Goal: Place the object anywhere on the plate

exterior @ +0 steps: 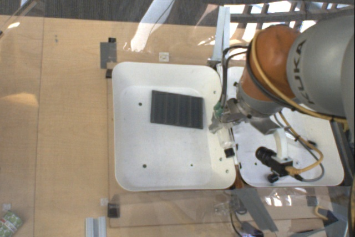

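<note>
The plate (pixel 177 109) is a dark grey ribbed rectangle lying flat in the upper middle of the left white bin (pixel 130 136). My gripper (pixel 225 135) hangs below the orange-banded wrist (pixel 272 64), over the right rim of the left bin, just right of the plate. A small pale green bit (pixel 219 114) shows at the gripper's left side. It is too small to tell whether it is a held object or part of the tool. The arm's body hides much of the right bin (pixel 327 175).
A black fitting with a yellow cable (pixel 274 160) hangs off the arm over the right bin. The bins' shared rim runs under the gripper. Metal brackets (pixel 108 54) stand at the left bin's corners, and wooden bench lies to the left.
</note>
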`<state>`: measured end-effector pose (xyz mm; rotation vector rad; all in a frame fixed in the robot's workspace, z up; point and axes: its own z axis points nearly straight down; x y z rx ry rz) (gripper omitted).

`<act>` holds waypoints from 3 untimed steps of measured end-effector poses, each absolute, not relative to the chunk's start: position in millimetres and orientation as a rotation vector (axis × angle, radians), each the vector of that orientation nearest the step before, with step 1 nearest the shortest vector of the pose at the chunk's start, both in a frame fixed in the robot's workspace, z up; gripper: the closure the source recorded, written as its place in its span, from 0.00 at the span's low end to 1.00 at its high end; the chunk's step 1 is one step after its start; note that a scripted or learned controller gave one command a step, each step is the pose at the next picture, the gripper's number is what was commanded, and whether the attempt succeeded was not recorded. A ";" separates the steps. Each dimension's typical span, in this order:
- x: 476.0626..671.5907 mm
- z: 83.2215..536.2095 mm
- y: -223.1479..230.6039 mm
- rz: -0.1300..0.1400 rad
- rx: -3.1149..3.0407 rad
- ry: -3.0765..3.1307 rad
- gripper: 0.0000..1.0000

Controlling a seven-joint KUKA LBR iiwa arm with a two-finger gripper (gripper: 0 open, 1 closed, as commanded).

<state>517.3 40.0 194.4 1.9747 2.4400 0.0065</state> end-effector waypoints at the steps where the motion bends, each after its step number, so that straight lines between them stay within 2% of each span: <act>1: 486.9 109.0 150.2 0.002 1.965 2.451 1.00; 2: 497.3 282.5 211.3 0.009 2.014 2.407 1.00; 3: 497.1 282.1 211.3 0.007 2.014 2.408 0.00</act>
